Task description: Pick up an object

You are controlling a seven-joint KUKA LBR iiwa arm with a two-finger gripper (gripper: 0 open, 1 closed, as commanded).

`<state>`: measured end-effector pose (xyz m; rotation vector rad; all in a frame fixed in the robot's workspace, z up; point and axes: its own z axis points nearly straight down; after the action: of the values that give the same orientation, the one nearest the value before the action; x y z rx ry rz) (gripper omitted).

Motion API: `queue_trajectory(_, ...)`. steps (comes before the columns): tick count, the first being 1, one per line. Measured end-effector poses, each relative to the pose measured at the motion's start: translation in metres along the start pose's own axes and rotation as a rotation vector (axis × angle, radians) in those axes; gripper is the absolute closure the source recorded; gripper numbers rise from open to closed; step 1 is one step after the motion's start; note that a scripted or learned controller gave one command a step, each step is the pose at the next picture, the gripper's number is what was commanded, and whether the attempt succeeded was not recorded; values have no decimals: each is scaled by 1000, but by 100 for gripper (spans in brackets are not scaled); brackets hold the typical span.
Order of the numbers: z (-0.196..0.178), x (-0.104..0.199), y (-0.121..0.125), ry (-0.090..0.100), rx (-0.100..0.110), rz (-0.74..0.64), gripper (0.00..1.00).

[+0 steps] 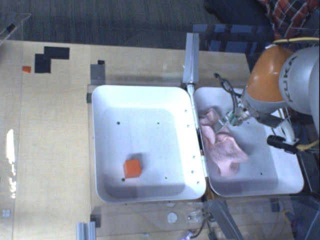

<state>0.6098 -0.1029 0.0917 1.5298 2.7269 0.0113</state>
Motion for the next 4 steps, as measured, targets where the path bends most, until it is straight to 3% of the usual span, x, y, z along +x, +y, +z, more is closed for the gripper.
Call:
queue_trajectory(1,-1,20,-30,-4,-4,-95,0)
queue_trajectory(2,0,13,-5,0,1,59,0)
queue_trajectory(3,2,-19,43,0,1,163,0)
queue_trajectory(4,0,2,-9,0,0,127,0)
